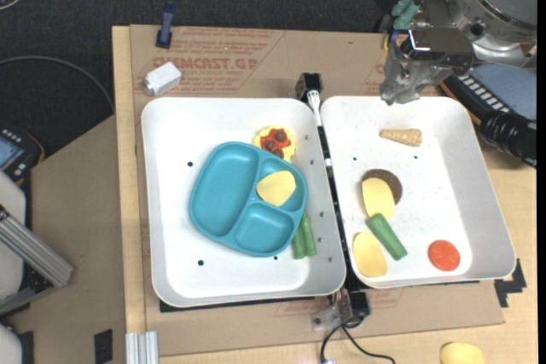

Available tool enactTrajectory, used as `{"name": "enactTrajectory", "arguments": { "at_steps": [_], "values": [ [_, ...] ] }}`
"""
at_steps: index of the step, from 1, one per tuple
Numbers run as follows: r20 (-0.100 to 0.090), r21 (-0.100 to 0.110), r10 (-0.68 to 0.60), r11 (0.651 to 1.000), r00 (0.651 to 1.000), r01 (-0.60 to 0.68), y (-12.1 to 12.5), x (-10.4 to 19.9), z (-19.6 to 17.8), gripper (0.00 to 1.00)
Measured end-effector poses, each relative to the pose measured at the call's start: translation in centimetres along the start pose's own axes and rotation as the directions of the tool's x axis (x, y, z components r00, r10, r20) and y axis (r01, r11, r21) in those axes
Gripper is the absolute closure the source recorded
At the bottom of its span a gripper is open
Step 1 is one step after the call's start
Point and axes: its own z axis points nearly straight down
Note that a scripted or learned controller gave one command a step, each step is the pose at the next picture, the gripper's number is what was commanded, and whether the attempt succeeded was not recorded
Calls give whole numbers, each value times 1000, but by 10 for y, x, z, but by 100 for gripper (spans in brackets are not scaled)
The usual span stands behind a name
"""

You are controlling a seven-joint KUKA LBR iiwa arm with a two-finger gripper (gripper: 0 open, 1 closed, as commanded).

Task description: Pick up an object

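The gripper [398, 91] is seen at about one o'clock in the view, hanging over the far rim of the right bin [478, 145]. Whether it is released or clenched cannot be told, and nothing is seen held in it. Just toward five o'clock of it, a tan cone-shaped piece [402, 135] lies on the bin floor, apart from the claw. Farther toward six o'clock, a yellow slice on a brown disc [379, 193], a green stick [386, 236], a pale yellow piece [368, 255] and a red-orange disc [444, 255] are found. In the left bin [166, 183], a blue divided tray [230, 196] is set, with a yellow piece [275, 187] in its three o'clock compartment. A small red-topped toy food [275, 141] lies at the tray's one o'clock and a green pod [304, 238] at its five o'clock edge.
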Motion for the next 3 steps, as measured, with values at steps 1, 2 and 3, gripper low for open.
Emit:
{"name": "enactTrajectory", "arguments": {
  "at_steps": [1,2,3],
  "values": [
    [4,24,2,1000,1000,-2,-2,15,85,100],
    [1,3,2,1000,1000,-2,0,-7,-33,100],
    [4,23,-1,1000,1000,0,-2,19,51,100]
  ]
}}
